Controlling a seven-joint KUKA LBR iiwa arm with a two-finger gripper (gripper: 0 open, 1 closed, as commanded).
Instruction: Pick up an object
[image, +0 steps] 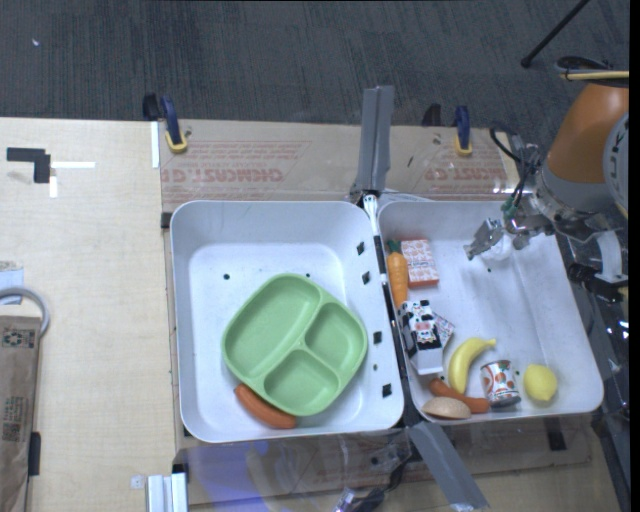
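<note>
Camera view: two white bins side by side on a pale table (80, 260), arm (590, 140) reaching in from the right. Pincer (487, 243) over the upper part of the right bin (560, 300), above bare white floor, nothing seen between the fingers; how far open, cannot tell at this size. Below it, well apart, along the bin's left wall: a carrot (398, 278) upright, a red-and-white packet (419, 262) just beside it, a black-and-white carton (421, 330) lower down. Near the bottom edge: a banana (466, 358), a small can (499, 383) touching it, a lemon (540, 383) to the right, a tan bun (447, 407) and an orange sausage (460, 396) at the rim. In the left bin (200, 300): a green divided plate (295, 344), tilted, with another sausage (265, 408) tucked under its lower edge.
</note>
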